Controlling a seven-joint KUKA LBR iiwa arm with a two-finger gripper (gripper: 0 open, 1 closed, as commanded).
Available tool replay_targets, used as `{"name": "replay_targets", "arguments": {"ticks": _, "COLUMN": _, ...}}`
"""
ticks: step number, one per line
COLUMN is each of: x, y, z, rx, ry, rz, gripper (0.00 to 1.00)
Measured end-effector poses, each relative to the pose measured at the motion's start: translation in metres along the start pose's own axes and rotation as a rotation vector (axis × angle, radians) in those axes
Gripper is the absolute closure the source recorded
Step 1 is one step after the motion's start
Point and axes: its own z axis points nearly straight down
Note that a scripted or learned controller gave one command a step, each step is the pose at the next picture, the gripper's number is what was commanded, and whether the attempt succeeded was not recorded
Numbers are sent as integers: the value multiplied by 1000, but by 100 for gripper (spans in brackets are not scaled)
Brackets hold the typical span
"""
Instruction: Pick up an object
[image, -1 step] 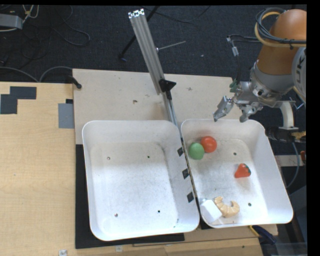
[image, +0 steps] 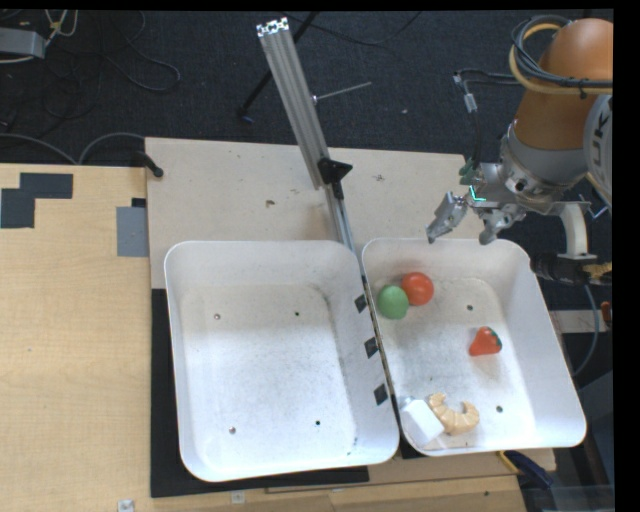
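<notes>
Camera view: we found the gripper hanging over the far rim of the right bin, its fingers spread wide with nothing between them. In that bin lay a green ball touching an orange-red ball, a small red piece apart, and a pale tan object beside a white block. The left bin sat alongside.
</notes>
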Motion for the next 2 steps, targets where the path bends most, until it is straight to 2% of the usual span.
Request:
{"name": "replay_targets", "arguments": {"ticks": 1, "x": -6, "y": -3, "z": 47, "rx": 5, "ry": 0, "rz": 3, "gripper": 0}}
{"name": "replay_targets", "arguments": {"ticks": 2, "x": -5, "y": -8, "z": 111, "rx": 7, "ry": 1, "rz": 4, "gripper": 0}}
